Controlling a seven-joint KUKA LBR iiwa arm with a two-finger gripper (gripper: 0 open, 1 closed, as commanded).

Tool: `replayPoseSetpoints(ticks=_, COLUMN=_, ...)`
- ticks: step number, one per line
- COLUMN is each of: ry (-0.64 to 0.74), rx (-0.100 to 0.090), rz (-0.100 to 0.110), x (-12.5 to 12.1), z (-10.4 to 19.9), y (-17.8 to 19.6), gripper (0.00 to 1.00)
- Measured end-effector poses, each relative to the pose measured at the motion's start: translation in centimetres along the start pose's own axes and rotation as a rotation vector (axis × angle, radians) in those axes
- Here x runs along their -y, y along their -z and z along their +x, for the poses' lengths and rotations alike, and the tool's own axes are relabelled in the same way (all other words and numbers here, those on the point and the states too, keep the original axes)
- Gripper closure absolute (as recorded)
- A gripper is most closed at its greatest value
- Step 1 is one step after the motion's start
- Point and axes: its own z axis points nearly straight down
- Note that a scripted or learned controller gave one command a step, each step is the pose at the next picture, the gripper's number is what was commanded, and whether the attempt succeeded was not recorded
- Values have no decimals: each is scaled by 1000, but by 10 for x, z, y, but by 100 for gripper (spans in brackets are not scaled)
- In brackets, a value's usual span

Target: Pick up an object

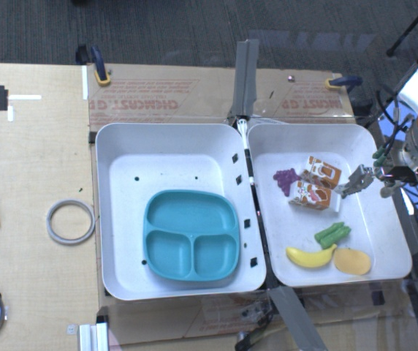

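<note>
Bench, left to right: tape ring [71, 221] on the wood, then left bin [114, 196] holding a teal divided plate [191, 235]. Right bin [384, 265] holds the candidates — purple grape cluster [286, 179], two small orange-and-white cartons [317, 183] lying together near the middle, green pod-like piece [332, 234], yellow banana [310, 257], yellow-orange fruit [353, 262] touching the banana's tip.

Gripper [356, 180] sits just right of the cartons, low over the bin; fingers look parted, nothing between them.

Judgement: the cartons are the nearest target. Likely light and stiff-sided, flat faces, possibly a slick printed surface — best taken across the narrow sides of one carton, not across both, since they lie touching and could slide apart. The toy fruit looks like light plastic; the banana's curved, smooth skin may slip out of a two-finger pinch unless taken mid-body.
</note>
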Motion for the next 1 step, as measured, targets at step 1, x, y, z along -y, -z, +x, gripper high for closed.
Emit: replayPoseSetpoints(ticks=1, ry=-315, rx=0, rz=-14, x=-54, z=15, y=-115, gripper=0)
